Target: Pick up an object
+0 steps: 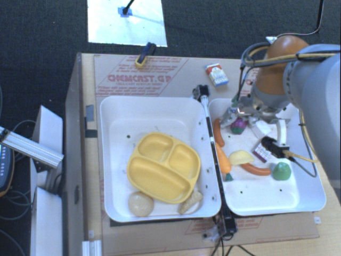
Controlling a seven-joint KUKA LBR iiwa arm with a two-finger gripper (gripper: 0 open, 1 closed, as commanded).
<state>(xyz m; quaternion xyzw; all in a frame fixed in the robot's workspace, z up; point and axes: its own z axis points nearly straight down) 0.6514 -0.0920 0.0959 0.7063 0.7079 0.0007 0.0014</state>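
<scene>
Purple object [238,125], lying at the far left of the right bin [309,199], was taken as the likely target, since the gripper [240,116] was lowered directly over it; whether it was touched could not be told. The yellow tray [162,167] was set in the left bin [114,143]
</scene>
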